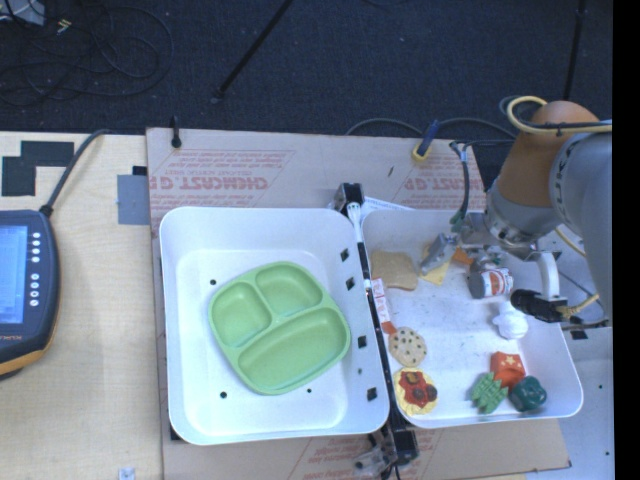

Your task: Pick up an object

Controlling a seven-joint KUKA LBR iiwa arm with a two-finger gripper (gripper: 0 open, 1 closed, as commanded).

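1. The arm (pixel 560 168) reaches in from the right over the right bin (pixel 570 393), and its pincer (pixel 440 253) hangs low near the bin's upper middle.
2. Whether the pincer is apart or together cannot be told; the tips are small and blurred against the clutter, and nothing can be seen held.
3. Just left of the pincer lies a tan bread slice (pixel 397 269), flat on the bin floor; it is roughly square, so it has no clear long axis.
4. A small yellow piece (pixel 436 274) sits just below the pincer, touching or nearly touching the bread's right edge.
5. To the right of the pincer, a small can with a red and white label (pixel 490 284) lies on its side, long axis roughly left to right in the view.
6. Below the can is a white lump (pixel 510 321), and beside it a black part of the arm's rig (pixel 540 306) crosses above the bin.
7. Along the bin's left wall lie a round cookie (pixel 407 346) and, below it, a round pizza-like toy (pixel 417 391), both flat.
8. In the lower right corner a red toy (pixel 507 367), a green leafy toy (pixel 488 394) and a dark green toy (pixel 528 395) crowd close together.
9. The left bin (pixel 185 238) holds a green divided plate (pixel 279 326), tilted diagonally, well apart from the pincer.
10. Both bins rest on a cardboard sheet (pixel 250 173) on the surface, with a teach pendant (pixel 20 288) at far left.
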